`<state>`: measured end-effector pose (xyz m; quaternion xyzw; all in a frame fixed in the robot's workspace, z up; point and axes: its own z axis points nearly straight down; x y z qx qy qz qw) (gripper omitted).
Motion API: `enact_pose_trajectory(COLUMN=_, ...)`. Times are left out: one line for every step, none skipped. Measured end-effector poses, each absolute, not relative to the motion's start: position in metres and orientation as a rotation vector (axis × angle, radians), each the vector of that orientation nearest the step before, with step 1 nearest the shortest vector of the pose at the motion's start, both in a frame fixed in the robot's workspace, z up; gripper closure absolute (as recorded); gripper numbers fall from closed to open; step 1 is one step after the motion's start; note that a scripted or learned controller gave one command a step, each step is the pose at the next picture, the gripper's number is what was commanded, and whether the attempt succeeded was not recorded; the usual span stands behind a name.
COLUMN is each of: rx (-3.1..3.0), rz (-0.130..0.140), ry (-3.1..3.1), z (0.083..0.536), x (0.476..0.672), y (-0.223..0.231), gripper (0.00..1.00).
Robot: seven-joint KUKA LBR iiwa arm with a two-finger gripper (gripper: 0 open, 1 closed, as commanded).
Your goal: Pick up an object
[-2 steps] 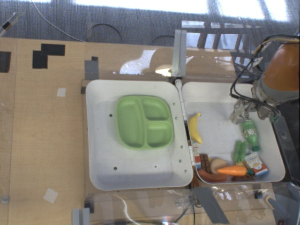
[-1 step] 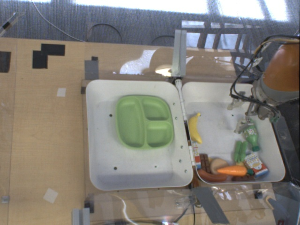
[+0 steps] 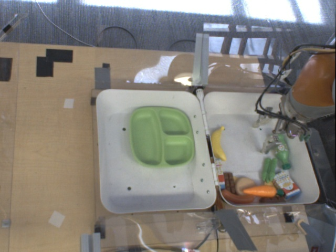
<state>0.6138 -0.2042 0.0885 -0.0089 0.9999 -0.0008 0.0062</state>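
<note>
Two white bins sit on a wooden bench; the gripper (image 3: 274,142), jaw state impossible to tell, hovers over a green bottle (image 3: 283,154), likely light, rigid and slippery, best grasped mid-body.

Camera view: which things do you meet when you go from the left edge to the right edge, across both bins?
Green divided plate → banana → carrot → hand. The small items piled around the carrot overlap too much to order.
</note>
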Motion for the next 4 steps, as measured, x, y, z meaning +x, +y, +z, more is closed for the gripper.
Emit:
enact_pose_trajectory(rx=-0.036, rz=-0.009, ry=3.112, z=0.105, x=0.619, y=-0.203, gripper=1.00)
enact_pose_trajectory(rx=-0.037, rz=-0.009, ry=3.113, z=0.104, x=0.619, y=-0.203, gripper=0.00)
enact_pose_trajectory(rx=-0.053, rz=-0.005, ry=3.129, z=0.089, x=0.609, y=-0.205, gripper=0.00)
enact_pose_trajectory(rx=-0.299, rz=-0.005, ry=3.114, z=0.089, x=0.633, y=-0.203, gripper=0.00)
